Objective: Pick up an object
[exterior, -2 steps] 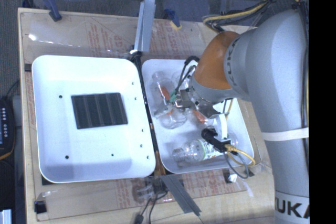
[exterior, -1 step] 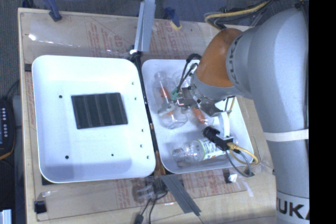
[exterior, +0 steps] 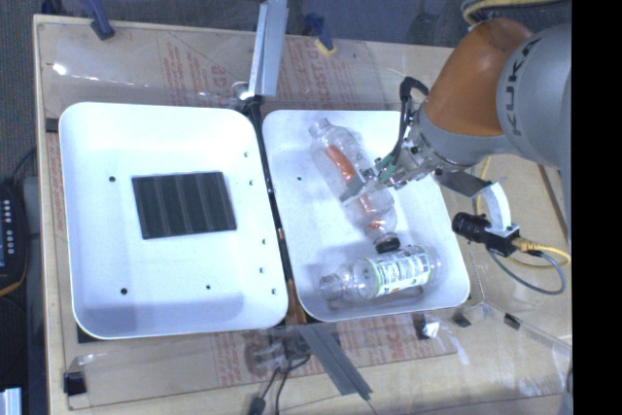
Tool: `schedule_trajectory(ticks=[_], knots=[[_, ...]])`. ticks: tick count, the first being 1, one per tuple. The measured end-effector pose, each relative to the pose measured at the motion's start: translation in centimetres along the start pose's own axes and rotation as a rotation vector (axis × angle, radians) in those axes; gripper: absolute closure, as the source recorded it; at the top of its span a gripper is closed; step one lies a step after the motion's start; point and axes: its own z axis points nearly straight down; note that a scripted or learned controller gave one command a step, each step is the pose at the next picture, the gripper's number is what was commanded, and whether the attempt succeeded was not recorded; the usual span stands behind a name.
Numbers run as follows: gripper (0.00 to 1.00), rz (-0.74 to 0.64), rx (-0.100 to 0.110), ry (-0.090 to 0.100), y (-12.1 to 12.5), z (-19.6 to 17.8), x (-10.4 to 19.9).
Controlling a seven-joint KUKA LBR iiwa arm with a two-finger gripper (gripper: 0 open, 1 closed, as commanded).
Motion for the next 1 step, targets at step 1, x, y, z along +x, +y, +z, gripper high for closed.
schedule_trajectory(ticks=[1], knots=[[1.0,-0.104,0.0,0.0,-4.4,-3.84,-2.72]])
